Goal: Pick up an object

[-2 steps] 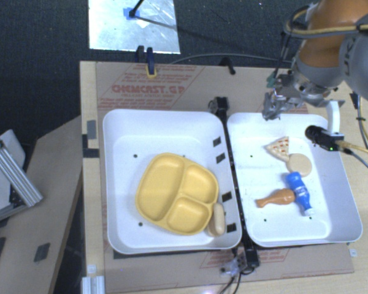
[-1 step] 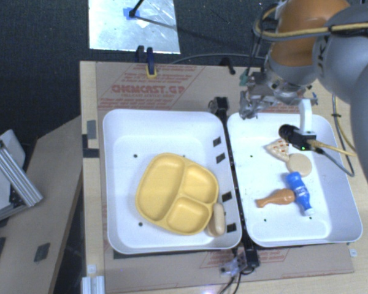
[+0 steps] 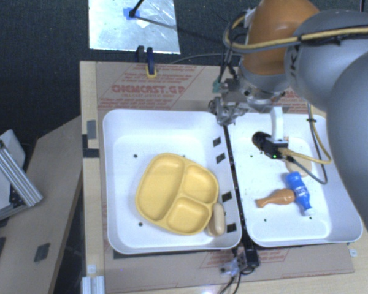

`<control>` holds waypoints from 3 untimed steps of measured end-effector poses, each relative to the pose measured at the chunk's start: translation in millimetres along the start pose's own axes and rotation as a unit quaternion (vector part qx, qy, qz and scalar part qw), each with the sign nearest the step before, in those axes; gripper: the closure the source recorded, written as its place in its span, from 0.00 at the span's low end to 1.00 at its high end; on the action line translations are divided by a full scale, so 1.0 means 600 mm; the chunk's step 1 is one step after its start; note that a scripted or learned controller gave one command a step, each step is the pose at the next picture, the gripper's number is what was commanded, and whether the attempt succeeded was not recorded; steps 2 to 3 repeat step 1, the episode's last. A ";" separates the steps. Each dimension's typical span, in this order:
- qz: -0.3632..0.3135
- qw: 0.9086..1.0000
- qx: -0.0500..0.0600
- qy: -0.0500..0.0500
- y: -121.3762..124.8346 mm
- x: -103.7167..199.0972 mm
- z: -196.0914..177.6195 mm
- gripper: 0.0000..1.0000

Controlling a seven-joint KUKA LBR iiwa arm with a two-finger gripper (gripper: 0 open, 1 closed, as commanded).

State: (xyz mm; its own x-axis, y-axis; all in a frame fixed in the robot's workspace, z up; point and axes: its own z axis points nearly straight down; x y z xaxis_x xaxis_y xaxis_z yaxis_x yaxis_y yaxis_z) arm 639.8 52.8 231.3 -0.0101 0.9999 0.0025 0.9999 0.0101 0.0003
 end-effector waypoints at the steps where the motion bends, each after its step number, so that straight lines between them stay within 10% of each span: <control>1: 0.001 1.000 0.000 0.000 -0.016 0.088 0.012 1.00; 3: 0.001 1.000 0.000 0.000 -0.016 0.088 0.012 1.00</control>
